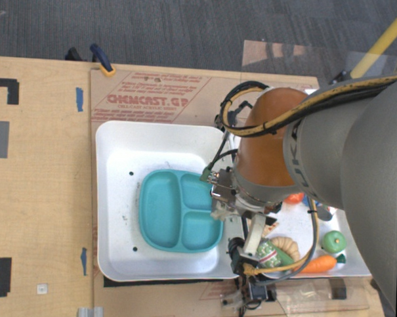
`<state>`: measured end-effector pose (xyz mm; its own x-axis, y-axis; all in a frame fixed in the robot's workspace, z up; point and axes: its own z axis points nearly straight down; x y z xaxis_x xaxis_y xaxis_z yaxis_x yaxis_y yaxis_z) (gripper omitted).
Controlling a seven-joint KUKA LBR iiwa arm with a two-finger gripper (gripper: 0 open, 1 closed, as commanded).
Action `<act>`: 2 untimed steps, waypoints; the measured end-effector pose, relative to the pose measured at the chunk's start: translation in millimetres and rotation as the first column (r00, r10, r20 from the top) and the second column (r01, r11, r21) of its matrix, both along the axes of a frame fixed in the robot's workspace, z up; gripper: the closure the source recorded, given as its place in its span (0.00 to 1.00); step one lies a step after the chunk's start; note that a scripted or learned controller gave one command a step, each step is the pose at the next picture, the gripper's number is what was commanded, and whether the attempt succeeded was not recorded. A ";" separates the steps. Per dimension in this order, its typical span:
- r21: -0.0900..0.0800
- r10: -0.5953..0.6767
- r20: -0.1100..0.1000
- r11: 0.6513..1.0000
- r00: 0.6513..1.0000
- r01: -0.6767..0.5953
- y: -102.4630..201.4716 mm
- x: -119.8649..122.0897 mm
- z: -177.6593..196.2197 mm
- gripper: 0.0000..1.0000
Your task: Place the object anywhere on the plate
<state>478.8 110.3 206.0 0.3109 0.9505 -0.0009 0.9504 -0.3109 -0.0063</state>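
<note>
Gripper (222, 196) hangs by the teal divided plastic plate's (176, 213) right edge; the wrist hides it, so I can't tell if it grips anything. The orange plastic carrot (319, 263) and other toy foods lie in the neighbouring shallow white bin (352, 268). Risk: an empty grasp, or a release that misses the plate.

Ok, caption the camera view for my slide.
Grey-and-orange robot arm above the toy-filled white bin; teal three-compartment plastic plate lies bare in the neighbouring white bin.

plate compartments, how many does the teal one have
3. The teal divided plate in the left bin has a long left compartment, an upper-right compartment and a lower-right compartment. The arm overlaps its right edge, so more could be hidden.
</note>
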 end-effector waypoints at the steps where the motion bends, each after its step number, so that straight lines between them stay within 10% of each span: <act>1: -0.002 0.345 0.008 0.939 0.939 -0.345 -3.2 1.7 60.4 1.00; 2: -0.002 0.345 0.007 0.939 0.939 -0.345 -3.3 1.6 60.0 0.00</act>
<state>480.3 107.0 266.0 -0.0356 0.9994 -0.0009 0.9994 0.0356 0.0014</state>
